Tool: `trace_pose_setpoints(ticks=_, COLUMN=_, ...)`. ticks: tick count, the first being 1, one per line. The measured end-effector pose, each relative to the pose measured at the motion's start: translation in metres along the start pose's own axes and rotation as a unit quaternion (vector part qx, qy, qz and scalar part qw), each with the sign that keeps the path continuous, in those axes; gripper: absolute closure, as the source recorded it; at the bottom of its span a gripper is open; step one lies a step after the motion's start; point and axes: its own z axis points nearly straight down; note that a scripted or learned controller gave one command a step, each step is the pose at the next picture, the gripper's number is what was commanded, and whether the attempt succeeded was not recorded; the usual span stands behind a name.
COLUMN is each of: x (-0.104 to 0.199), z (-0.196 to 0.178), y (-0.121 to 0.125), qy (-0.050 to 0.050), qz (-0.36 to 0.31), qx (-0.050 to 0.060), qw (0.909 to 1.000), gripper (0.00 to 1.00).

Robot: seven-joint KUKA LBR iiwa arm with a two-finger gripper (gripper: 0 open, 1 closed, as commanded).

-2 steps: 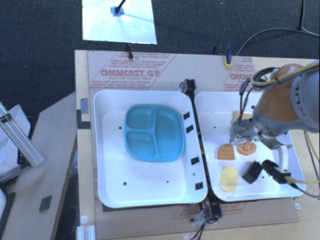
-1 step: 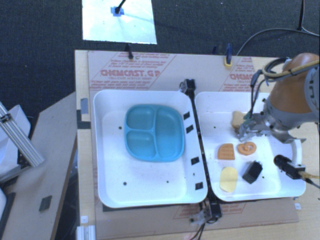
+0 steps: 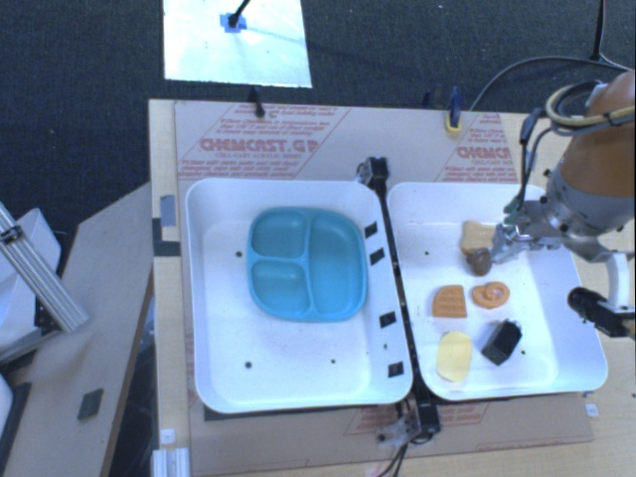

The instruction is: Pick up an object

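Dark carpet surrounds your bench, where two white bins sit side by side. No object is lifted yet, as far as you can judge. The likely target is the tan piece (image 3: 477, 235) with a brown lump (image 3: 479, 260) touching it, lying in the right bin (image 3: 586, 371). Your gripper (image 3: 505, 238) hangs just beside them; you cannot tell how its fingers stand. Nearby lie an orange square (image 3: 449, 301), an orange disc (image 3: 490, 294), a yellow piece (image 3: 455, 355) and a black block (image 3: 502, 342). The left bin (image 3: 214, 366) holds a blue tray (image 3: 304, 263). Grasp and lift remain.
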Motion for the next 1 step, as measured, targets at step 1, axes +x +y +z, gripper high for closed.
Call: trace_pose_setpoints(ticks=1, x=0.0018, z=-0.0508, y=-0.0086, qy=0.0, qz=0.0, qx=0.001, qw=1.0, gripper=1.0)
